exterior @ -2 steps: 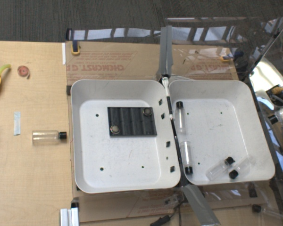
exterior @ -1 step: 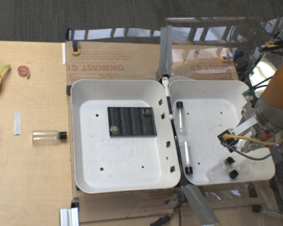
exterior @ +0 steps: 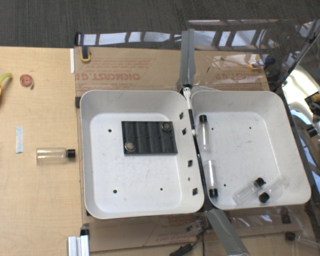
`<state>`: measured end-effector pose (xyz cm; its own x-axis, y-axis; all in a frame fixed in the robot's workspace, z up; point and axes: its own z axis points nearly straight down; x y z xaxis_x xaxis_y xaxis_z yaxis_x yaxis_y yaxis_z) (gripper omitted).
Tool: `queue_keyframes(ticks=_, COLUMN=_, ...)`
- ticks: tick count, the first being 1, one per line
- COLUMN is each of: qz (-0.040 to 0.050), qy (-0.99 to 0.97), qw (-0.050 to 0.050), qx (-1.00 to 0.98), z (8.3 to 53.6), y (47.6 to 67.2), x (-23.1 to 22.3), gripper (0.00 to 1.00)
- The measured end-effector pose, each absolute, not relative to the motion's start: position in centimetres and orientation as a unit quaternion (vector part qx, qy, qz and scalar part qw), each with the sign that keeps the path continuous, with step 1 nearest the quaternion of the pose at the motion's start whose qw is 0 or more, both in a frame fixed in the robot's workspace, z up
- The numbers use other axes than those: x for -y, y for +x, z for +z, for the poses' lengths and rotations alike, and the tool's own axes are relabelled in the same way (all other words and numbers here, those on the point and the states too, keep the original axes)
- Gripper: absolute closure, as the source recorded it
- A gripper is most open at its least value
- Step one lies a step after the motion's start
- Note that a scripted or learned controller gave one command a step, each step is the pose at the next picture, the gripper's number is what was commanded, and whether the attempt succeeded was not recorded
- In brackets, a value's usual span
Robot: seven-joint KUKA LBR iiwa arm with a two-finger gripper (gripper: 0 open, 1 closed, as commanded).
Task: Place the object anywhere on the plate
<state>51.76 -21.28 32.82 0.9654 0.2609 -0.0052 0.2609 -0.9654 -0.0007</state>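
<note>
Bins [exterior: 96, 159]: smooth white plastic, faintly glossy, lightly scuffed.
Plate [exterior: 149, 137]: dark, matt, ribbed surface.
Vials [exterior: 204, 132]: clear glossy plastic or glass, with black caps.
Worktop [exterior: 32, 196]: pale wood grain, smooth.
Sheet under bins [exterior: 128, 71]: brown printed cardboard, matt.
Floor [exterior: 96, 9]: dark rough carpet.

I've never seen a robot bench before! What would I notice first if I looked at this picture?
Probably the two shallow white bins side by side, the left bin and the right bin. In the left one lies a dark grey ridged rectangular plate with two small round pieces on it. In the right one, clear plastic vials with black caps lie near the front corner, with two more along its left wall.
</note>
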Motion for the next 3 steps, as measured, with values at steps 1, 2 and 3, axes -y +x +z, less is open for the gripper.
queue_keyframes(ticks=1, qz=-0.0034, qy=0.995, qw=0.000, qx=-0.099, z=19.0, y=47.6, x=4.7, gripper=1.00)
queue_keyframes(ticks=2, qz=-0.0026, qy=0.995, qw=0.000, qx=-0.100, z=32.1, y=51.7, x=14.3, gripper=1.00)
queue_keyframes(ticks=3, qz=-0.0033, qy=0.992, qw=-0.001, qx=-0.125, z=23.5, y=47.7, x=11.4, gripper=1.00)
